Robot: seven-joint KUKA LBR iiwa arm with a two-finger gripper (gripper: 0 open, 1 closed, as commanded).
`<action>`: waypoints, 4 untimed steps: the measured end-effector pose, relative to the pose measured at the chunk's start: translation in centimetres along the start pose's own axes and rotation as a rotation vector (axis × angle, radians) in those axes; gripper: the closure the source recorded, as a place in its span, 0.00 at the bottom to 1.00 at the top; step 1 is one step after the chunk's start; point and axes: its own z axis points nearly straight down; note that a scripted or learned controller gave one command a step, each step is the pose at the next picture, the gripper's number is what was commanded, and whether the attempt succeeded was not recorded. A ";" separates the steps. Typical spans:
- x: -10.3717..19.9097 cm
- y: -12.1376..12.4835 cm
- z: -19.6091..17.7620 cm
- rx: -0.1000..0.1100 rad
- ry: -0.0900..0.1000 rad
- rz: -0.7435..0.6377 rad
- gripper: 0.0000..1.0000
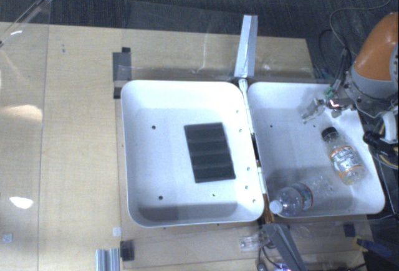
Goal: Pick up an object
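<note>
My gripper (pixel 319 109) hangs over the far part of the right bin (pixel 274 139), below the arm's orange band (pixel 376 52). Nothing shows in it. A small bottle (pixel 341 156) with a black cap and an orange label lies just in front of the gripper, near the bin's right wall. A clear plastic bottle (pixel 293 199) with a white cap lies on its side at the near left corner of the same bin. A black ribbed rectangular block (pixel 209 152) lies flat in the middle of the left bin (pixel 143 139).
A metal post (pixel 245 45) rises at the back between the two bins. Cables (pixel 340 39) hang behind the arm at the right. Clamps and brackets (pixel 274 242) sit along the bench's near edge. Bare wooden bench (pixel 62 139) stretches to the left.
</note>
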 end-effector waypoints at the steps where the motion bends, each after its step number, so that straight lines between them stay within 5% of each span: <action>1: 0.4 -2.9 3.4 -0.001 -0.001 -0.028 0.00; 4: 0.4 -2.9 3.4 -0.001 -0.001 -0.028 0.00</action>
